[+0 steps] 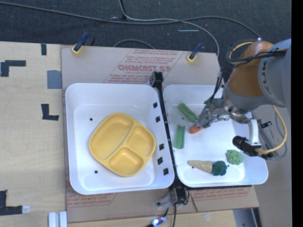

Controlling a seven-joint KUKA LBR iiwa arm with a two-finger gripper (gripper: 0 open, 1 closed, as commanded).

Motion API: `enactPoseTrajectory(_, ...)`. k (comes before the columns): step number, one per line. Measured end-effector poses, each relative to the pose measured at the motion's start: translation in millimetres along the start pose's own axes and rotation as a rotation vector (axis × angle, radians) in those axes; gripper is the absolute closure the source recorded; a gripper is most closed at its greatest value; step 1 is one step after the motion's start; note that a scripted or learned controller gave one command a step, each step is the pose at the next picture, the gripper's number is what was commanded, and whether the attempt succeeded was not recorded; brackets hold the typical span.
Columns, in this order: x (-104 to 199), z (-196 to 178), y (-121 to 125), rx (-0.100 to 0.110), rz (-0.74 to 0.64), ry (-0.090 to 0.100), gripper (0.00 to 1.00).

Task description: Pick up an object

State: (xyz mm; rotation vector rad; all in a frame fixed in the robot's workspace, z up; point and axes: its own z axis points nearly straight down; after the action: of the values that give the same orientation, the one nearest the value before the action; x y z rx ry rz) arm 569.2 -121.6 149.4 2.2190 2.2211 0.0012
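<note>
Progress: nothing lifted yet; the gripper (202, 122) is low in the right bin (255, 178), its tip at a small orange-red piece (194, 129).
Claw: I cannot tell its state from here.
Left to do: grip and raise.
Nearby: two green sticks (186, 111) (179, 136) close by could be nudged; ice-cream cone toy (208, 166) and broccoli (234, 157) well apart.
Left bin (75, 141): yellow divided plate (122, 144).

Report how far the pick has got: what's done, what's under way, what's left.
Done: the arm has reached into the right white bin, with the gripper low beside the small orange-red piece. Under way: a possible grasp there; whether that piece is gripped cannot be told. Left: lifting something out. The two green sticks, the cone with the dark green ball and the light green floret lie loose; the yellow divided plate sits in the left bin.
</note>
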Motion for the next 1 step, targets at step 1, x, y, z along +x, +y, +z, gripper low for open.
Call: enactPoseTrajectory(1,0.9,-63.6,1.3,-0.003,-0.001,-0.001,1.0)
